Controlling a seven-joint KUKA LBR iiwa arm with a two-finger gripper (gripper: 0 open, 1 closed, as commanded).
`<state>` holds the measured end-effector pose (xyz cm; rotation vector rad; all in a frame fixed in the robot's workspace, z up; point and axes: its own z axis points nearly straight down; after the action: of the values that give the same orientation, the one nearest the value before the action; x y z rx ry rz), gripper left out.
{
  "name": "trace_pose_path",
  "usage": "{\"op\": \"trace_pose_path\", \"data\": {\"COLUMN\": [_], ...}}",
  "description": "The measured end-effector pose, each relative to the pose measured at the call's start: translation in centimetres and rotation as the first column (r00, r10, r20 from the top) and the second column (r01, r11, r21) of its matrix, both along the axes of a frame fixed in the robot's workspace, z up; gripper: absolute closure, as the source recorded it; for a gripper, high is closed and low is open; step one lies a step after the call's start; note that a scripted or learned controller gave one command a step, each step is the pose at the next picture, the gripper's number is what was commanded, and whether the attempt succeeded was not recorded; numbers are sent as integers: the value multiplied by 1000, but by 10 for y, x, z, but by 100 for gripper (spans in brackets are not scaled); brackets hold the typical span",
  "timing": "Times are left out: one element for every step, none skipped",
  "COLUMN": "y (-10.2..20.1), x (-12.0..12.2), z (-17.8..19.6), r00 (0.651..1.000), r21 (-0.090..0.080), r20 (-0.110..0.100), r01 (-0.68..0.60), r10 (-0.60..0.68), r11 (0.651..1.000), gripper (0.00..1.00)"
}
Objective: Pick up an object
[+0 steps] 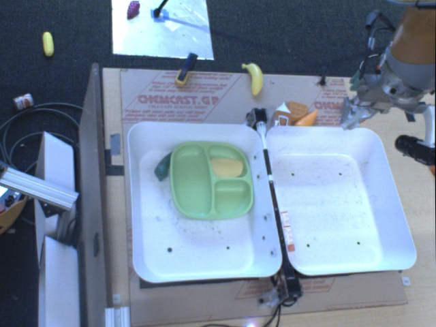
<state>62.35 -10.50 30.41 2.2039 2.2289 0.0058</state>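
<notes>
Step in hand: the approach was judged barely begun; nothing was seen lifted, and the arm was held off beyond the far right corner of the right bin
Next move: a reach across to the left bin was judged to be called for, followed by a descent onto one chosen object; the yellow piece looked the easiest to be gripped, though the tray's dividers were judged likely to get in the way
Left bin [146,251]: a green divided tray [197,196] was seen lying flat toward the far half of it; the near half was left bare apart from specks
Dark green object [162,166]: it was seen on the bin floor, tucked against the tray's left edge; whether it was touched by the tray could not be told
Tray contents: a pale yellow piece [227,167] was seen in the far right compartment; nothing was made out in the other compartments
Right bin [381,251]: only small dark specks were seen on its floor; no object to be picked was made out there
Gripper [355,112]: it was seen just outside the far right corner of the right bin, above the bench; the state of the jaws could not be told, since the tip was small and blurred; nothing was seen held
</notes>
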Motion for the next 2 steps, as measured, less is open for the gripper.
{"op": "trace_pose_path", "data": {"y": [-3,56], "x": [6,15], "z": [-40,-82], "r00": [1000,1000], "r21": [1,4], "r20": [-7,-8], "r01": [8,2], "r10": [-8,-2], "r11": [1000,1000], "gripper": [100,100]}}
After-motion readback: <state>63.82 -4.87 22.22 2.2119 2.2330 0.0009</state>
